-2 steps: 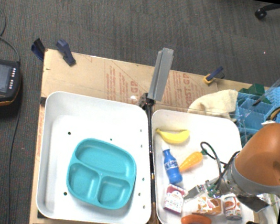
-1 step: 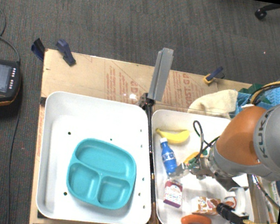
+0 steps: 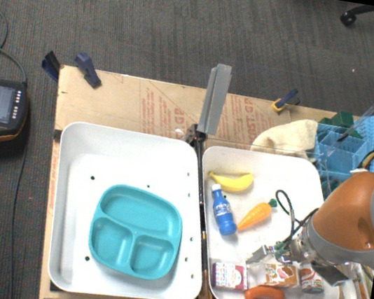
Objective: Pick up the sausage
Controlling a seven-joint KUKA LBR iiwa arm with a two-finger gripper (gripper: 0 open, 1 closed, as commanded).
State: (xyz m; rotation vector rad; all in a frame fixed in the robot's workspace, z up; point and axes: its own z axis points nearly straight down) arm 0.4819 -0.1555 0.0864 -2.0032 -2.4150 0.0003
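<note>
Nearest, at the right bin's front edge: sausage, lying flat beside a small carton on its left. Just behind, gripper (open or shut, cannot tell) over printed packets. Farther back: carrot, blue bottle, banana. Left bin: teal tray.

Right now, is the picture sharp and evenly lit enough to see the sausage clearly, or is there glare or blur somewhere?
Camera view: light is soft and even, with faint shadows; the white bins look bright but not blown out. The sausage is readable, though a little soft. The hand and the wrappers beside it blur together, so fine detail there is lost.
</note>
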